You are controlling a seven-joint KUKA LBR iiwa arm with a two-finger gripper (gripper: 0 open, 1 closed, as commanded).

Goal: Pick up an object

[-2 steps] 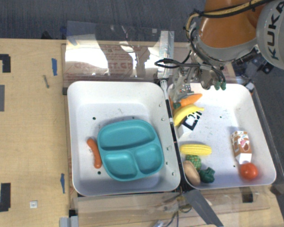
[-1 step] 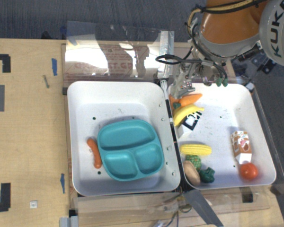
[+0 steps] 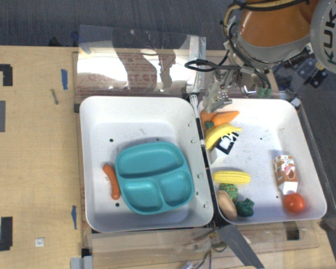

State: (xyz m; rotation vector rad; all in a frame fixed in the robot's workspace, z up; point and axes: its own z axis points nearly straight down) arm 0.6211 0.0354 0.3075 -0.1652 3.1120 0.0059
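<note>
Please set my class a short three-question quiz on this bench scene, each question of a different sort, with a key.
1. True or false: the teal divided plastic tray sits in the right white bin.
2. Which lies nearest the gripper? A) round red tomato B) orange toy carrot C) orange-red sausage
3. Fill in: the yellow corn cob lies in the ____ bin.

Key: 1 false, it sits in the left white bin; 2 B; 3 right.

The wooden bench (image 3: 33, 167) bears two white bins — left bin (image 3: 95, 116), right bin (image 3: 269, 114) — side by side.
</note>
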